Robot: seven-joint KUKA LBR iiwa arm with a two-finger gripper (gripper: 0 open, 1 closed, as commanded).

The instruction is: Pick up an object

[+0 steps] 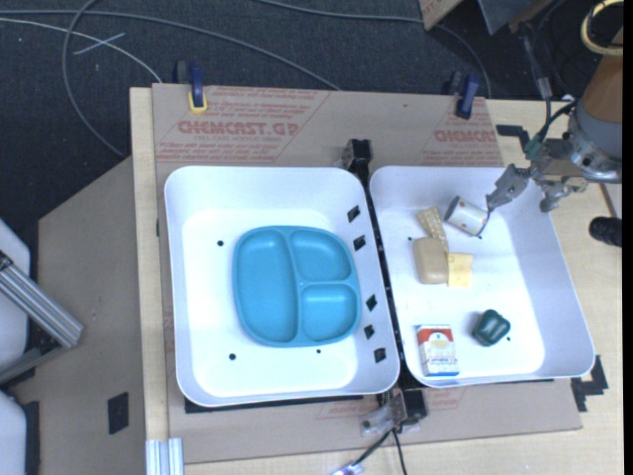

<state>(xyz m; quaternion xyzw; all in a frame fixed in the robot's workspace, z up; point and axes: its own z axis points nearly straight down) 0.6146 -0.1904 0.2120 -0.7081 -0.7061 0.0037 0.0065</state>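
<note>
**White bins, a blue plate, and a gripper with nothing in it**

Looking down from the camera above, two white bins sit side by side on a brown bench (148,265). The left bin (188,206) has a blue plate (295,285) in it. The plate has three parts and lies flat in the middle of the bin.

The right bin (554,265) has a few small things in it. A small white cup (465,214) lies on its side near the top of the bin. Just left of it is a tan cracker (428,222). Below the cracker is a tan block (430,261), and a yellow piece (460,269) touches its right side. Lower down, a red and white box (436,350) lies near the bottom edge. A dark green thing (490,327) sits to the right of the box, a little apart from it.

The grey arm (598,146) comes in from the right. Its gripper (526,194) hangs over the top right part of the right bin. The two fingers (503,188) are spread apart, and nothing is between them. The left finger points down toward the small white cup and its tip is just beside the cup, up and to the right of it. I cannot tell if it touches. The other small things are all lower and to the left of the gripper, well apart from it.

Two blue clamps (198,92) hold the top edge of the bench.
</note>
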